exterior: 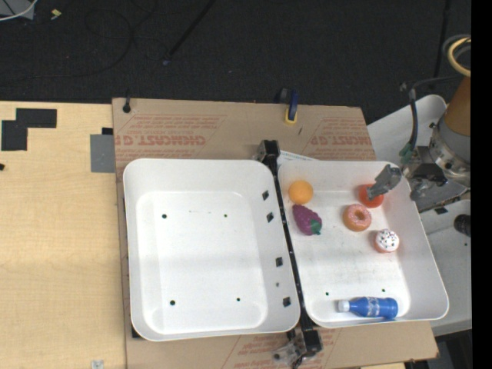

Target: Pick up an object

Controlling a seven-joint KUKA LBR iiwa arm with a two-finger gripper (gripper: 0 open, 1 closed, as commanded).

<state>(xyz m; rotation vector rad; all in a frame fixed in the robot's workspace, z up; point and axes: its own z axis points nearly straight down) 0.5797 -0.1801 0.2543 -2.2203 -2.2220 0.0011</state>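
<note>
Six small items sit in the right bin, and the gripper hovers over the red piece by the far wall. Fingers? Can't tell. It looks light, hard, perhaps slippery; best pinched across its rounded sides.

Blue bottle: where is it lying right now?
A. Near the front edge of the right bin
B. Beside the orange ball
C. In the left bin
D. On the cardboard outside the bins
A: the blue bottle lies on its side near the front wall of the right bin, apart from the other items.
</note>
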